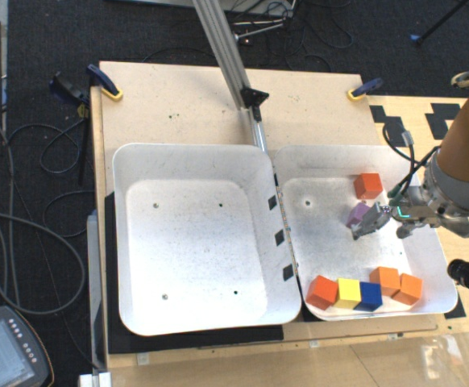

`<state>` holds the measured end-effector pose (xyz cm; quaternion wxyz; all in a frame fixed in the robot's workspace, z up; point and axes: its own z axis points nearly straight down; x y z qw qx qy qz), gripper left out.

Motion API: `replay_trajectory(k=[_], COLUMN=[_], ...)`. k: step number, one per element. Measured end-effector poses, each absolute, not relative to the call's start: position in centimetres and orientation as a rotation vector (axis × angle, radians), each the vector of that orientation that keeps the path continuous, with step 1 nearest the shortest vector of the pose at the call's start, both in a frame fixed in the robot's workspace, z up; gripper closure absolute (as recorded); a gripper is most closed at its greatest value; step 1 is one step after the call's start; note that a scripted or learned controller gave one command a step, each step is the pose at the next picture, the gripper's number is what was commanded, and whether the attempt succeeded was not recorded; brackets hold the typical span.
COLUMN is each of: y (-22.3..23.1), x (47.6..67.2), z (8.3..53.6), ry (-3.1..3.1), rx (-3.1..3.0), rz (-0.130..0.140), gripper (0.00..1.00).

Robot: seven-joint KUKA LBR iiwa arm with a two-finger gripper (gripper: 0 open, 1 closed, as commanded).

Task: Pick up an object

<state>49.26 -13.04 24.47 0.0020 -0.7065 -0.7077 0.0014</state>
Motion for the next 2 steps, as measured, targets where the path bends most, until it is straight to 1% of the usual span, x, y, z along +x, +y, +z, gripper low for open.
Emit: replay_trajectory(k=[1, 2], y=[-13.0, -13.4], x=[49.4, 49.6], z=[24.7, 18.5], ry=[-2.222, -2.216], rx=[-2.221, -2.22], rz=[0.0, 0.006], gripper=[0.0, 0.0])
